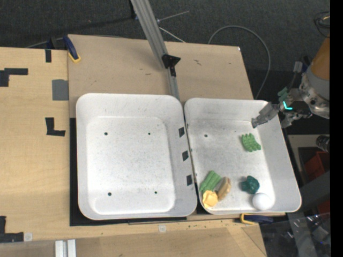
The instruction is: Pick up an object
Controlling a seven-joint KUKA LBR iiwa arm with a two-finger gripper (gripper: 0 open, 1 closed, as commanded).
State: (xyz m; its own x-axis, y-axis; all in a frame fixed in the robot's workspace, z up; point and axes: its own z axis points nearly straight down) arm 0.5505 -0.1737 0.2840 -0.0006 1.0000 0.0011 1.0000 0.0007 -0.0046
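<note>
- gripper [266, 115] over right bin's [225, 108] far right corner, fingers apart, nothing between them
- green ridged obj [250, 142] near bin's right edge
- teal obj [249, 184], white ball [262, 201] at near right corner

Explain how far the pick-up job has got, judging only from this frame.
Nothing looks picked yet: the green ridged piece, dark green lump and white ball all lie in the right bin. The gripper sits above that bin's upper right corner. Descending, grasping and lifting remain.
</note>
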